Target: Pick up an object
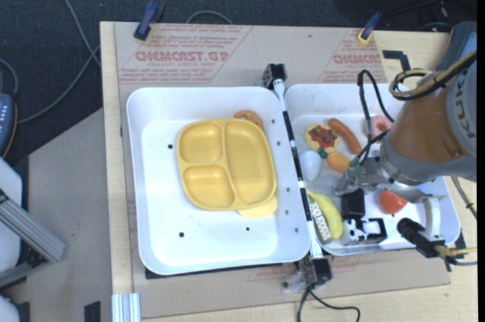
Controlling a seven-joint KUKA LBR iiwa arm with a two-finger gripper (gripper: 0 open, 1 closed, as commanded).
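Two shallow white bins are seen side by side on a bench topped w/ printed cardboard point(189, 55). The left bin point(151, 229) carries a yellow divided plate point(226, 163), set approx. in the bin's middle, nearer the far edge; three compartments are visible. A small brown round item point(248, 116) is seen touching the plate's far rim, and a pale yellow flat piece point(258, 210) is partly tucked under the plate's near-right corner. A blue clamp point(147, 20) is fixed at the bench's far-left edge, a yellow-and-blue clamp point(369, 28) at the far edge further right. The right bin point(318, 97) holds the small objects: a banana point(324, 213) lies along the bin's left wall toward the near-left corner; a white oval item point(311, 163) sits just beside the left wall, above the banana; a yellow-and-red toy point(321, 137) and an orange-red sausage shape point(348, 135) lie toward the far edge, an orange piece point(338, 159) just beside them. A black-and-white item point(360, 231) rests at the near edge. The gripper point(352, 201) is positioned low in the right bin's middle, near the banana and above the black-and-white item; its opening can't be told from this angle, and nothing is visibly held. A red piece point(392, 201) lies right of the gripper, partly hidden by the arm point(424, 139).
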